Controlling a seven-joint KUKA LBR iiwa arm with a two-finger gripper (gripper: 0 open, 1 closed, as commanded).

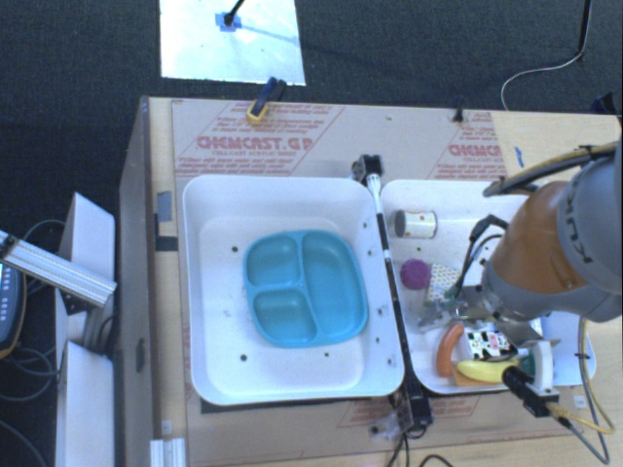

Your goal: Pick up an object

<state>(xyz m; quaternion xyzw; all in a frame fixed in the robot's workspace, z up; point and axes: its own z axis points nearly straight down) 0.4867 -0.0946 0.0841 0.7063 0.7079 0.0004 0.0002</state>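
Nearest the camera, the grey arm (574,251) with its orange band is seen bent low over the right bin (458,195), wrist turned down. The gripper (465,305) is sunk among clutter; whether it is open or closed cannot be told. Counted beside it: one purple ball (416,273) to its left, one white cylinder (417,224) beyond, one orange piece (447,348) and one yellow banana (483,369) just beneath. One blue divided tray (304,287) is noted in the left bin (219,358), well apart, with bare floor around it.
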